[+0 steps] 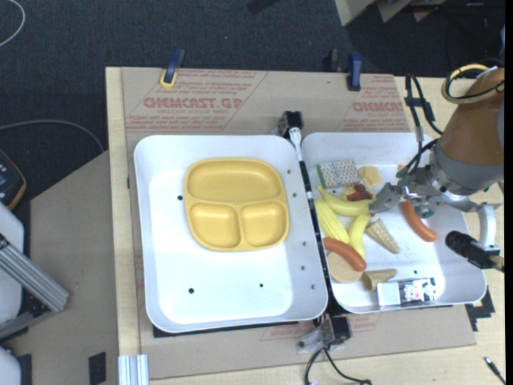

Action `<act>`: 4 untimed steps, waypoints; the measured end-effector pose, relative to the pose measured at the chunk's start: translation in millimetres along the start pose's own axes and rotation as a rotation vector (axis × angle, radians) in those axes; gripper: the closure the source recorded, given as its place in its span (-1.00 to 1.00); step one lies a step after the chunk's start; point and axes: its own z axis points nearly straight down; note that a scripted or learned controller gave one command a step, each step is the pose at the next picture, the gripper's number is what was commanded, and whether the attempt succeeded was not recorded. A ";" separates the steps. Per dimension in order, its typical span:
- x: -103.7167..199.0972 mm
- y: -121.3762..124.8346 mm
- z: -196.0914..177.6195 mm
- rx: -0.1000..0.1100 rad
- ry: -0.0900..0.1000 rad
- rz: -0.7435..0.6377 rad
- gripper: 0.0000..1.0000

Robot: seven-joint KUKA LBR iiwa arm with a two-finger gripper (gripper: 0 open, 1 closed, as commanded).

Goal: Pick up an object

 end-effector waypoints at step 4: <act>4.7 6.6 -71.4 -0.013 -0.005 -0.001 1.00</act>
